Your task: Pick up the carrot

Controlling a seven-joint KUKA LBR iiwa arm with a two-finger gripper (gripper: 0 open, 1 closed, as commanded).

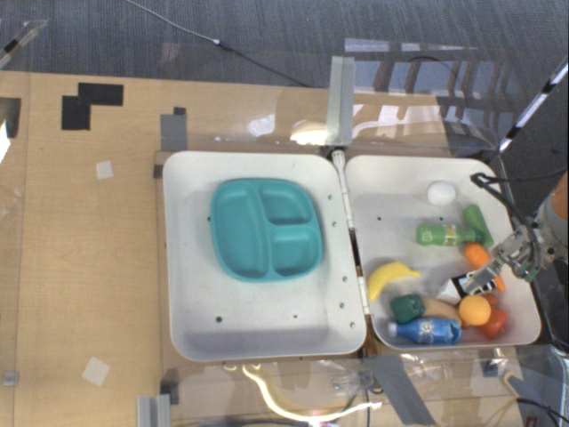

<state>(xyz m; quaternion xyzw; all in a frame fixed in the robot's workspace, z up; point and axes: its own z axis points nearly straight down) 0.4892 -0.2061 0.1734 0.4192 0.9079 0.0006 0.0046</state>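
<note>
Right now the gripper (487,278) sits low in the right bin (391,181), reaching in from the right edge, tips over the bin's right-near area. Fingers look narrowly parted with nothing clearly between them (small and a bit blurry, so not certain). The carrot (481,258) lies just left-far of the fingertips, touching or almost touching them, orange, partly covered by the gripper body. Far of it: a green pepper (476,223) and a green bottle (443,234) lying on its side, then a white ball (441,193) further back. Near side of the bin is crowded: banana (389,278), dark green cup (408,307), blue bottle (427,331), orange (475,310), something red (494,325) at the corner, all packed close. Left bin (191,327) holds a teal plate (265,229) with compartments, about centre, well apart from the arm.
</note>
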